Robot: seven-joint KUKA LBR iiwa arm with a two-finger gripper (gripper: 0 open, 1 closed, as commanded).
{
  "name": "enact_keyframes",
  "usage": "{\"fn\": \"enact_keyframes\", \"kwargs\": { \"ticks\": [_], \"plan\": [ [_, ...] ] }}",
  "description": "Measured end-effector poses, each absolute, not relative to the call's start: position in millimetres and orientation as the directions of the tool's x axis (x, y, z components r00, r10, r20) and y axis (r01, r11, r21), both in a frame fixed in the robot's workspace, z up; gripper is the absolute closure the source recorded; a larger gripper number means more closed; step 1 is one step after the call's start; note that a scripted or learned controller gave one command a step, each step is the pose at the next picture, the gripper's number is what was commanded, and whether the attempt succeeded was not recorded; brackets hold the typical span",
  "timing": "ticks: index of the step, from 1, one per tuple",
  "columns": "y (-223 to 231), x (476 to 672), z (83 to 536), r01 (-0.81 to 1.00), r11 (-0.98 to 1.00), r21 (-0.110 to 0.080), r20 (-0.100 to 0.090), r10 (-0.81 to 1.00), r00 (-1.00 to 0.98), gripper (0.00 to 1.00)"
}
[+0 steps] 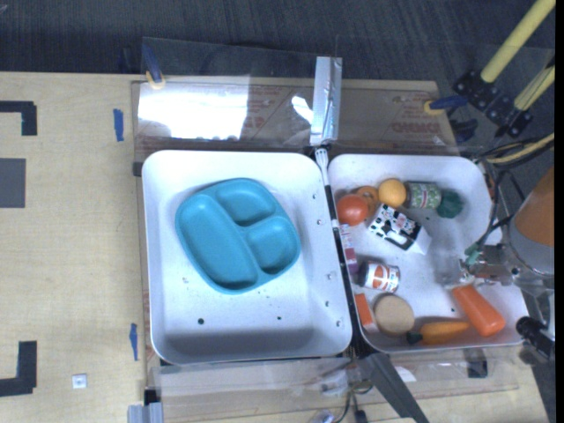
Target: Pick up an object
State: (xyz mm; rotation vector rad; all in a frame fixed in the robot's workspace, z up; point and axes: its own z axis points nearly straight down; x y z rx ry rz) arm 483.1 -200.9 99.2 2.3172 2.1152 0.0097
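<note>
The right bin [434,252] holds several small objects. At its back lie a red tomato [353,209], a yellow-orange fruit [392,192] and a green-capped bottle [432,198]. A black-and-white box [393,226] sits just in front of them. Nearer the front are a red-and-white can [381,277], a tan round piece [394,313], a carrot [445,330] and a stubby orange piece [479,310]. My gripper [483,270] hangs low at the bin's right side, just above and behind the stubby orange piece. Nothing is seen in its grasp.
A blue divided plate [236,233] lies in the left bin [159,236]. A clear plastic sheet [229,104] stands behind both bins. Yellow-handled tools [520,33] and cables crowd the back right corner. The arm's orange band [538,218] is at the right edge.
</note>
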Motion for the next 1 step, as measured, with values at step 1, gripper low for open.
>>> {"fn": "enact_keyframes", "kwargs": {
  "ticks": [1],
  "plan": [
    [-82.1, 482.2, 225.3, 0.996, -0.089, 0.007, 0.003, 0.996, 0.089, 1.0]
  ]
}}
